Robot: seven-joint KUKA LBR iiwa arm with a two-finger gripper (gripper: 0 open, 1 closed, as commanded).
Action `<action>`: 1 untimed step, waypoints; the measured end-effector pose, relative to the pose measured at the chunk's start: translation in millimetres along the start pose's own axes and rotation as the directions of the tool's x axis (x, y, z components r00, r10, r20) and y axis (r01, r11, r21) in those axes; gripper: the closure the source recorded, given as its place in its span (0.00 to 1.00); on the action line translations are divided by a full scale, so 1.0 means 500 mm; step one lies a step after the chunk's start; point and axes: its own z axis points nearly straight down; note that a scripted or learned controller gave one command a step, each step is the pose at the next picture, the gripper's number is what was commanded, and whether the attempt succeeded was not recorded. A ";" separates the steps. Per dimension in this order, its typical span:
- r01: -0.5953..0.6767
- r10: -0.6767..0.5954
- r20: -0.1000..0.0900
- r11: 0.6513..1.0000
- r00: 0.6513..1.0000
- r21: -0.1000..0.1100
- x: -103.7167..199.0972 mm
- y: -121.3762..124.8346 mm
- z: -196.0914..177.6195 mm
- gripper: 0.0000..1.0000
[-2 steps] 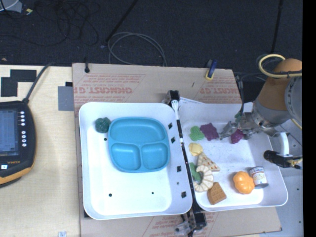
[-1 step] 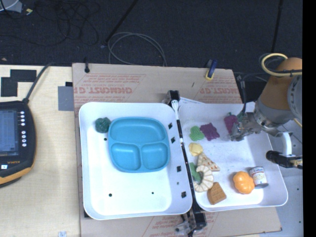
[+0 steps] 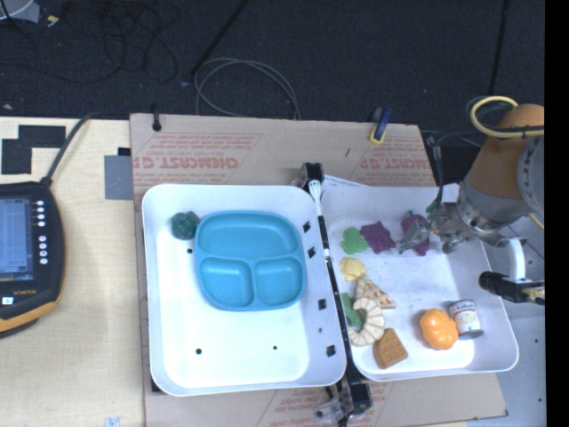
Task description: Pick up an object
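My gripper (image 3: 436,237) hangs low over the right bin (image 3: 498,350), near its back right part, with the grey arm and orange band behind it. A dark purple toy (image 3: 414,229) lies right against the gripper's left side; whether it is gripped is unclear. Further left lie a purple grape bunch (image 3: 377,236) and a green piece (image 3: 354,238). An orange fruit (image 3: 437,327) and a small can (image 3: 464,317) sit near the bin's front right. A pizza slice (image 3: 373,294), a yellow piece (image 3: 353,268) and a brown biscuit (image 3: 389,350) lie along the left side.
The left bin (image 3: 169,345) holds a blue divided tray (image 3: 249,261) and a dark green ball (image 3: 184,225) at its back left. A teach pendant (image 3: 22,247) rests on the bench at far left. Cables run behind the bins.
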 end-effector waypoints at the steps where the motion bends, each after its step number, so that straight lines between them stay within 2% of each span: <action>1: 0.002 -0.002 0.001 1.000 1.000 -0.002 0.059 0.057 0.019 0.00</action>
